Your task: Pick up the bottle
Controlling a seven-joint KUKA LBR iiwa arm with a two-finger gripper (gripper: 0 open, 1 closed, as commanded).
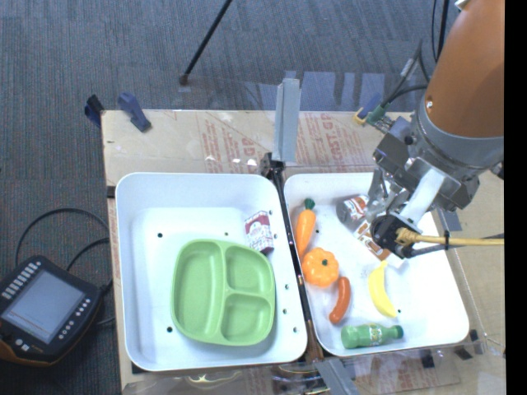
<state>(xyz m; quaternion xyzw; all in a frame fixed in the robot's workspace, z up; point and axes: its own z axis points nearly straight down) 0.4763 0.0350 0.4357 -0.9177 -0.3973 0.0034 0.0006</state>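
Green plastic bottle (370,334) is lying on its side in the right bin (436,299), just past the lower tip of the banana (380,290), against the bin wall nearest the camera. Cap end points right, I think. Nothing rests on it.

Hand (380,200) is on the other side of the banana, beyond its upper tip, low over a silvery can-like item (354,210). Can't tell whether the hand is spread or pressed together; the wrist hardware blocks it. Nothing visibly held.

Left of the banana: red chili (339,299), small orange pumpkin (319,267), carrot (304,227) further up. Well left of the banana, the left bin (125,220) holds a green divided plate (224,290) and a small red-and-white can (258,232). Not relevant.

Step, as I read it: approach, not yet over the target. Hand is well apart from the bottle and closer to the wrong object.

Next move calls for:
- lift clear of the can-like item
- translate across the banana toward the near wall
- line the hand up across the bottle's short axis, near the label
- come straight down, then close

Risks: the bin wall sits tight behind the bottle, so there's little room on that side. A round body lying flat will likely roll if contact is off-centre. Banana tip is close enough to get clipped.
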